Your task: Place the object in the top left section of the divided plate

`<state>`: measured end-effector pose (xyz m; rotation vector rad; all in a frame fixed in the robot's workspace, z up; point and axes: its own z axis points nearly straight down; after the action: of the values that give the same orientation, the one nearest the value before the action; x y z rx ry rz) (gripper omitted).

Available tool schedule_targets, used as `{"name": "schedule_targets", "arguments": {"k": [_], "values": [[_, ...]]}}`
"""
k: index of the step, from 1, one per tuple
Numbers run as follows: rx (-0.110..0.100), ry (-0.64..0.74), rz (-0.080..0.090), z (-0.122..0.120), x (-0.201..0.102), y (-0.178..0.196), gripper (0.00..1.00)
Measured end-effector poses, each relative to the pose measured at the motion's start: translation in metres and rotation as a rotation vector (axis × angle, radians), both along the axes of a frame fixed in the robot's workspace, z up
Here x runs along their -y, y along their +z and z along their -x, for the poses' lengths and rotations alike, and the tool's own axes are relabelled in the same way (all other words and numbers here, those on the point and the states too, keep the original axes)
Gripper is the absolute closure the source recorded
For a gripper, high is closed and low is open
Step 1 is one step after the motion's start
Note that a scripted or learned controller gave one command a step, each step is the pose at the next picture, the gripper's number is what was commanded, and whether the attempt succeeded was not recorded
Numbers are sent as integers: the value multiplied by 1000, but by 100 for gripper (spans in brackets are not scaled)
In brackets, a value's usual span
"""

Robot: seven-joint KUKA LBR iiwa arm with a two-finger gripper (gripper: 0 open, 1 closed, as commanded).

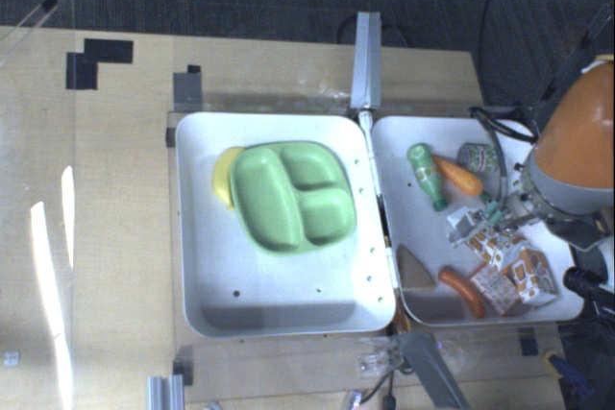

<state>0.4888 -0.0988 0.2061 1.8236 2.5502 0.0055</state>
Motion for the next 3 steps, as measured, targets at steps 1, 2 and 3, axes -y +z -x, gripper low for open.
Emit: {"name": "schedule_targets", "arguments": {"k": [1, 2, 3], "values": [[3, 44, 2, -32, 1, 134, 100], [-3, 41, 0, -82, -54, 39, 100], [-1, -223, -2, -132, -134, 85, 100]]}}
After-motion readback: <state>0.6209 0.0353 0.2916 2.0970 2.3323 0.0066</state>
